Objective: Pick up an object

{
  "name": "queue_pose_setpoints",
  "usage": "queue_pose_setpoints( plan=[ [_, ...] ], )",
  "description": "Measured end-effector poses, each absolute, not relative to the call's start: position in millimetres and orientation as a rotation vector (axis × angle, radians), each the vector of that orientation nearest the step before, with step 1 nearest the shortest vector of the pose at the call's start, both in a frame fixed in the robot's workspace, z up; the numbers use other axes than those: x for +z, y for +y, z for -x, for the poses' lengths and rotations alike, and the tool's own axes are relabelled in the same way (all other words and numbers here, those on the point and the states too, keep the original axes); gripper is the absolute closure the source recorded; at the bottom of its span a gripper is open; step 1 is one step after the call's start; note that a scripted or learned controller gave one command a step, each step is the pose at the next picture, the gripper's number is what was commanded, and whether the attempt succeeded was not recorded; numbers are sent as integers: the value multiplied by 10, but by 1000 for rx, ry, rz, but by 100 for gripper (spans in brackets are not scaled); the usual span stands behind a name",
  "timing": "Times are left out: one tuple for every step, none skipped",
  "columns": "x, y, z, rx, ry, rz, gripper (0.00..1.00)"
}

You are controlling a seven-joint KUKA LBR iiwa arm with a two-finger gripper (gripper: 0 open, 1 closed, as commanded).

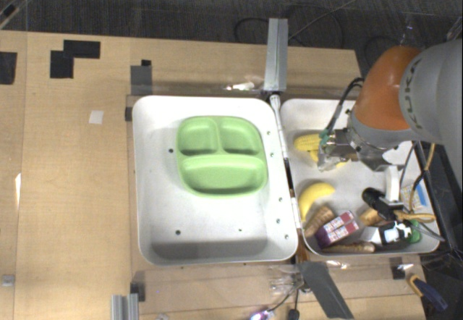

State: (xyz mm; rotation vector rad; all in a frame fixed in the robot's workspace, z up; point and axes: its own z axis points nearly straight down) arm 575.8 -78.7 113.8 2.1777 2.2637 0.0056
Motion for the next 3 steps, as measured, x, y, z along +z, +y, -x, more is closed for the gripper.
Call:
queue_pose_setpoints(
  plan=[
    [1138,-786,-5758,5,2264,-2177,0],
    [891,-841,-6150,14,2255,-2175,0],
    [981,-813,-6172,21,2260,-2170,100]
  ],
)
